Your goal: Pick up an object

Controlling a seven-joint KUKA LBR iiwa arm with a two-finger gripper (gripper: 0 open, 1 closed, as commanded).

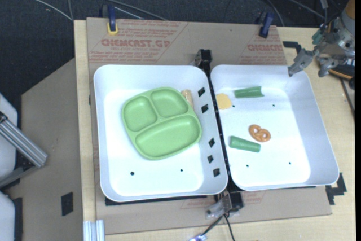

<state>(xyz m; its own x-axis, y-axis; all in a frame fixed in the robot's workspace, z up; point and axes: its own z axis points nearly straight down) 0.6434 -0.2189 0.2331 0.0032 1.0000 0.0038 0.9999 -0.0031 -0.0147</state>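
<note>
In the right bin (316, 138) lie a green stick (248, 92), a yellow piece (224, 101), an orange pretzel (259, 133) and a second green piece (245, 144). The left bin (113, 149) holds a green divided plate (162, 122) with a tan item (187, 99) at its far right edge. My gripper (311, 64) hangs over the right bin's far right corner, open, with nothing between its fingers. It is well to the right of the green stick and apart from every object.
The bins sit on a cardboard-covered board (169, 36) held by blue clamps (112, 17) at the back. Black clips (212, 138) line the ridge between the bins. Cables run across the dark floor behind.
</note>
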